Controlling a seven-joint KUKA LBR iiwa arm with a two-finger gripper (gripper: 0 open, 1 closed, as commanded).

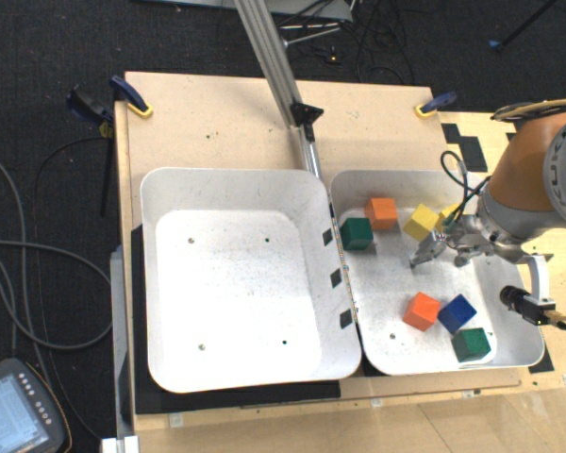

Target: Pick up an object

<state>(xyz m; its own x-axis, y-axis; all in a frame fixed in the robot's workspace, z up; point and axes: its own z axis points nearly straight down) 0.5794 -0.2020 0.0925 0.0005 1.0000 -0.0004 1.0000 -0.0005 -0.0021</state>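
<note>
Where it lies tilted, yellow block (422, 222) looks bright.

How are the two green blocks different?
One green block sits at the top left of the right bin, beside an orange block. The other green block sits at the bottom right, touching a blue block. Both are green cubes of similar size.

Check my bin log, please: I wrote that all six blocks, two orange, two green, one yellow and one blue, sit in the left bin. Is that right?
One detail is off: the camera view shows all six in the right bin: orange blocks, green blocks, yellow block, blue block. Count and colours stand.
</note>
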